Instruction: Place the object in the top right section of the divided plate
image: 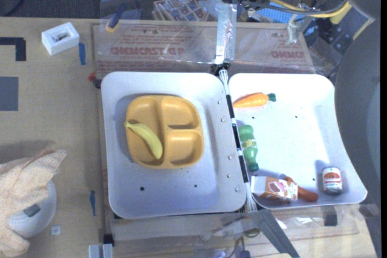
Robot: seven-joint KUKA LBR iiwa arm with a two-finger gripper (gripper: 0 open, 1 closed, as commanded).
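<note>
Banana [145, 138] lies in the left-hand well of the yellow divided plate [195, 157], running from 10 to 5 o'clock. The top right section [181, 112] is bare, so the placing looks not yet done. If the banana is the object, the next move calls for a pick, then a short carry toward 2 o'clock. The grey arm [358, 99] looms well apart at 3 o'clock; claw spread or pressed, I cannot tell.
</note>
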